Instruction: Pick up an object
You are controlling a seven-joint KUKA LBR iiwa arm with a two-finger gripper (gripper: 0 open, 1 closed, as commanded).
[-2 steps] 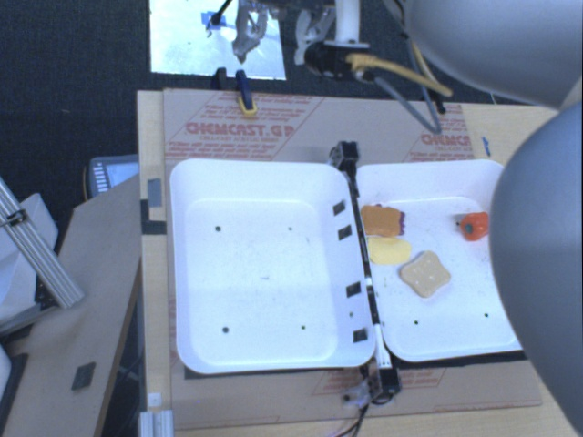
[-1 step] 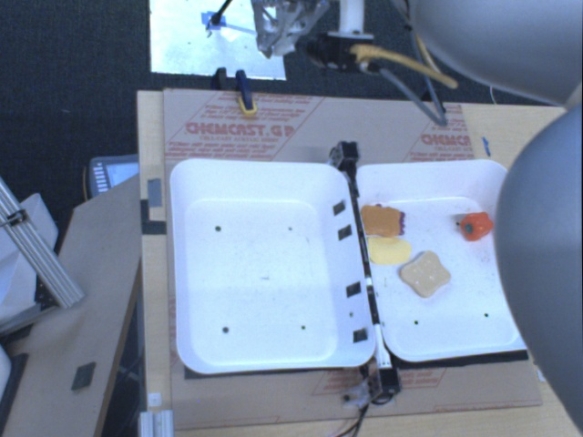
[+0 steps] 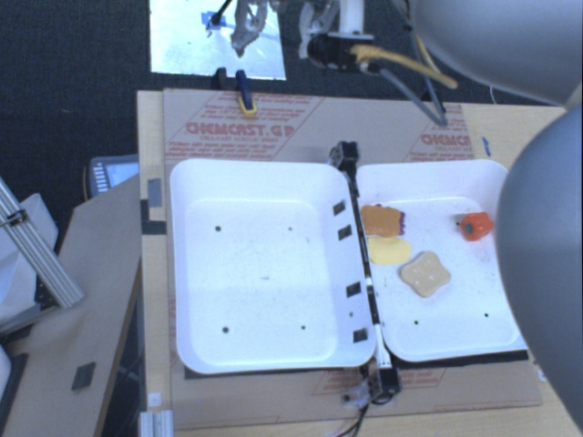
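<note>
- Far left, a metal rail [image 3: 36,248] leans beside the bench, with a grey device [image 3: 111,173] just above the board's corner.
- The left bin [image 3: 260,267] sits on a brown board [image 3: 273,126] printed with red letters.
- A yellow and blue clamp [image 3: 245,94] grips the board's top edge, below a shiny metal sheet [image 3: 196,21].
- The right bin [image 3: 455,335] touches the left one along a black taped seam.
- In the right bin, an orange block [image 3: 382,220] lies near the seam, touching a yellow disc [image 3: 390,251] below it.
- A tan toast-shaped piece [image 3: 425,274] rests just right of the disc.
- A small red-orange pepper [image 3: 475,226] sits well apart, toward the right wall.
- The grey arm [image 3: 537,244] covers the right side; I cannot tell the gripper's state.
</note>
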